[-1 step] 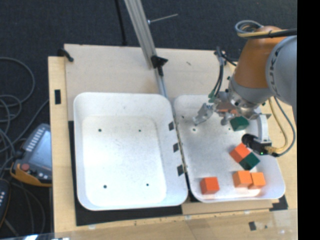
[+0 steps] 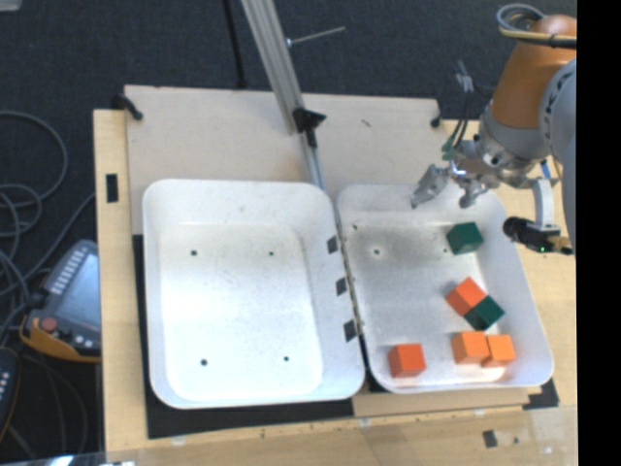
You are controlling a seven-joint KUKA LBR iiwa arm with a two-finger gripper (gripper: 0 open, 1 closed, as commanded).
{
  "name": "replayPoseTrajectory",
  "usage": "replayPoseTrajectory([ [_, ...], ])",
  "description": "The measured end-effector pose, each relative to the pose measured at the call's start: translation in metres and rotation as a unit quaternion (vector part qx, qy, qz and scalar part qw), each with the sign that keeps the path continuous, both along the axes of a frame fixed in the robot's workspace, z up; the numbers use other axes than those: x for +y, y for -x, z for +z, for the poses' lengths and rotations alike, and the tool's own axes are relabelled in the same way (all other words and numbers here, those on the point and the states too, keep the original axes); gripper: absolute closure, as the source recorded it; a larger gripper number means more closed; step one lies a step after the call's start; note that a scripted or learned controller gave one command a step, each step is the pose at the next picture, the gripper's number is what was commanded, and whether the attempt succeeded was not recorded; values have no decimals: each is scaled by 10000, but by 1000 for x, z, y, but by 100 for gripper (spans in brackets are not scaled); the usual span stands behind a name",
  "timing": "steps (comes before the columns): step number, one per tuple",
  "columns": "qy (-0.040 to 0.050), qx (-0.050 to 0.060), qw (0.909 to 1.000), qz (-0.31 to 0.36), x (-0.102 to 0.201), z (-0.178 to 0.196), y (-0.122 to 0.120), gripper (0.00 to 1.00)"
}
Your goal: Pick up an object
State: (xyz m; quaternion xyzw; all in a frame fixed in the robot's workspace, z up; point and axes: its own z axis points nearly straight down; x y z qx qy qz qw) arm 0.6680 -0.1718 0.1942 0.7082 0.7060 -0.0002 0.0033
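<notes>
Hovering gripper, blocks in right bin

Spreading its fingers apart and holding nothing, the grey two-finger gripper (image 2: pixel 448 190) hangs over the far edge of the right shallow white plastic bin (image 2: pixel 378 289). Contents: dark green cube (image 2: pixel 465 237) just beside the gripper; orange cube (image 2: pixel 466 294) touching a second green cube (image 2: pixel 484 312); three orange cubes (image 2: pixel 407 359) along the near wall.

2 white bins (image 2: pixel 243 202), 4 orange blocks (image 2: pixel 408 359), 2 green blocks (image 2: pixel 465 237), orange-banded grey arm (image 2: pixel 529 85).
</notes>
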Motion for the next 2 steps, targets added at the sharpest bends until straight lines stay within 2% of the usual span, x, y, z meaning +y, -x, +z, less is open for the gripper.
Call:
replayPoseTrajectory([
  [1,-16,-9,10000,38,-34,-75,53,0],
  [2,-22,10,10000,22,-35,-77,55,0],
])
